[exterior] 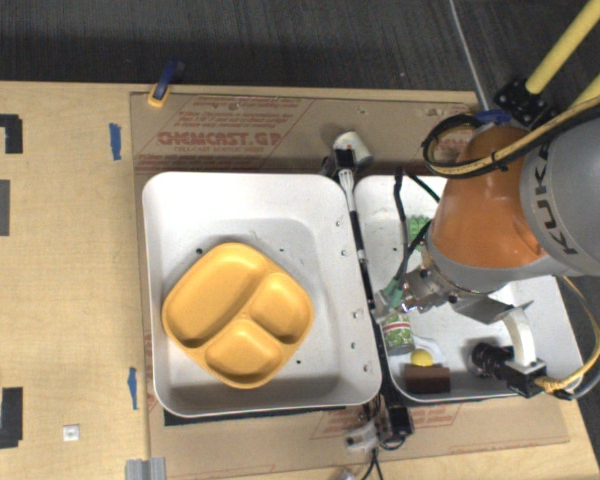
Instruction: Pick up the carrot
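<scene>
Care is what I need now, since I cannot tell if the fingers (408,303), low in the bin (480,396), are open or closed, nor which small thing right under them is the carrot, so I should go down slowly and close gently.

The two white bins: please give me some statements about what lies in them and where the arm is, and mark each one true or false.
1. A yellow divided plate lies in the left bin. True.
2. The arm reaches over the left bin. False: it is over the right bin.
3. A small brown block lies near the front edge of the right bin. True.
4. The yellow plate is round with one compartment. False: it has three compartments.
</scene>
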Action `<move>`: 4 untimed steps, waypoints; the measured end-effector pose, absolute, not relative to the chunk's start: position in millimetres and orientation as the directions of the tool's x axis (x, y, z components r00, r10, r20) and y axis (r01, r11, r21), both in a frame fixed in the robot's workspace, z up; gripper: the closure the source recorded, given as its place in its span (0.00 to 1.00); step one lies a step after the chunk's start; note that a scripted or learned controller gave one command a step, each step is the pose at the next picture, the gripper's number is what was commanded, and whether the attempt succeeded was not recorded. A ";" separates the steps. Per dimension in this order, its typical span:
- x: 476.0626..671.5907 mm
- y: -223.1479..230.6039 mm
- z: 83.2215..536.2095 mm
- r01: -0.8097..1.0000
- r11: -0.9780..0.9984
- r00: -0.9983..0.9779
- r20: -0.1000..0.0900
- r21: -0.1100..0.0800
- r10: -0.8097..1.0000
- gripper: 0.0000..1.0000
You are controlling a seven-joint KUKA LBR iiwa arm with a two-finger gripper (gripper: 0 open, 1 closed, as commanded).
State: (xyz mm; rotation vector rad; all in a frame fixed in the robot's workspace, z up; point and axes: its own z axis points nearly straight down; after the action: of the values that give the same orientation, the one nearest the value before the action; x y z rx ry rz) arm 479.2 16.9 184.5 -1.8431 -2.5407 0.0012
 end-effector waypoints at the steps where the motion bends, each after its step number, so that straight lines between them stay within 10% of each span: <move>1: 479.8 -62.9 240.7 0.991 0.133 -0.133 -0.001 0.002 0.991 1.00; 2: 490.7 12.1 186.8 0.998 -0.059 0.059 0.001 -0.004 0.998 1.00; 3: 490.7 11.9 186.8 0.998 -0.059 0.059 0.001 -0.003 0.998 0.00; 4: 479.3 35.0 184.5 0.990 0.141 -0.141 0.002 -0.002 0.990 0.00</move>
State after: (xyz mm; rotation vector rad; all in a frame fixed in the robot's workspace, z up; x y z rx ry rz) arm 479.3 35.0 184.5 -2.0565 -2.3713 0.0013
